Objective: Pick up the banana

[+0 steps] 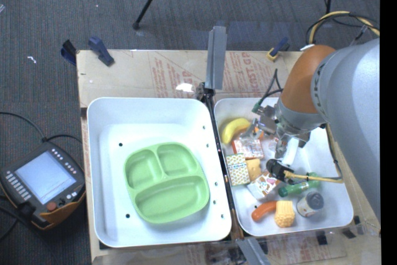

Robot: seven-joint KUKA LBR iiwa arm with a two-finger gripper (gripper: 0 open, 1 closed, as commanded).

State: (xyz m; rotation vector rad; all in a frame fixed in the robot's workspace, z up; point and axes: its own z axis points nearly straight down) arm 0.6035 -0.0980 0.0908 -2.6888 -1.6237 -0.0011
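Closest to the camera, at the front edge of the right-hand bin (340, 218), lie a yellow piece of corn (284, 214) and an orange carrot (263, 211), side by side and nearly touching. Just beside the corn, toward the right, sits a small grey round can (311, 202), and behind them a green bottle (299, 188) lies on its side.

More to the back, in the middle of this bin, there is a white little carton (263, 185), a square packet with a yellow-green pattern (237, 169), an orange-tan block (253, 168) touching that packet, and a red-and-white packet (248, 147).

The banana (235, 130) lies in the back left part of the same bin, close to the wall that divides the two bins, with the red-and-white packet just in front of it. Nothing holds it.

The grey arm with its orange band (306, 79) reaches in from the right, and the claw (283, 157) hangs low over the middle of the right-hand bin, to the right of the banana and apart from it. Whether the claw is wide or narrow I cannot tell, because the wrist covers it.

The left-hand bin (102, 133) holds a green divided plate (166, 182), lying flat. Both bins stand on a brown tabletop (149, 71). On the floor at the left lies a control pendant with a screen (41, 185).
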